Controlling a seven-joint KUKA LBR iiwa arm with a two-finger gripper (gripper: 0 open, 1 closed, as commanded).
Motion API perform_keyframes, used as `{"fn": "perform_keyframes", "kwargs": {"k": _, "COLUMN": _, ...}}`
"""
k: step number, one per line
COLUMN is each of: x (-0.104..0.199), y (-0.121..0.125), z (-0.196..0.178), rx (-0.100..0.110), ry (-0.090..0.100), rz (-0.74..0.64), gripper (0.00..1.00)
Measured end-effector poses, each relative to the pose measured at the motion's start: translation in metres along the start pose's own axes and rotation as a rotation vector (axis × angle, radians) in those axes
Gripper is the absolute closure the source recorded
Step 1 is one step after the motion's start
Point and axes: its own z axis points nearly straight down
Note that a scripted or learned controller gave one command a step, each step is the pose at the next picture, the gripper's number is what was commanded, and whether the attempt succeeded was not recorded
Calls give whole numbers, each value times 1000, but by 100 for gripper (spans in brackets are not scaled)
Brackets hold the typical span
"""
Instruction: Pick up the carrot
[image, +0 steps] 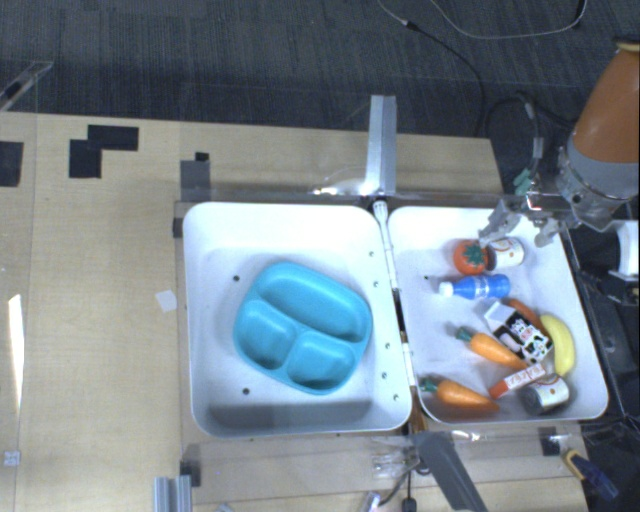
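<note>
Two carrots lie in the right bin (585, 300): carrot (487, 346) mid-bin, well apart from my jaws (522, 222) (spread open, holding nothing) at the far edge.

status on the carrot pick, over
Gripper open, holding nothing, above right bin's far end by the tomato. Two carrots: one mid-bin, one at near edge, both untouched. Bottle lies between gripper and carrots.

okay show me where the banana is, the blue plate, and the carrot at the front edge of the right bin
banana (561, 345), camera view, middle of its yellow curve.
blue plate (302, 326), camera view, ridge between its compartments.
carrot (461, 394), camera view, middle of its orange body.
</note>
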Motion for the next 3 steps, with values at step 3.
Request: {"fn": "perform_keyframes", "kwargs": {"k": 3, "x": -7, "y": -98, "z": 147, "rx": -2, "ry": 0, "rz": 69, "gripper": 0}}
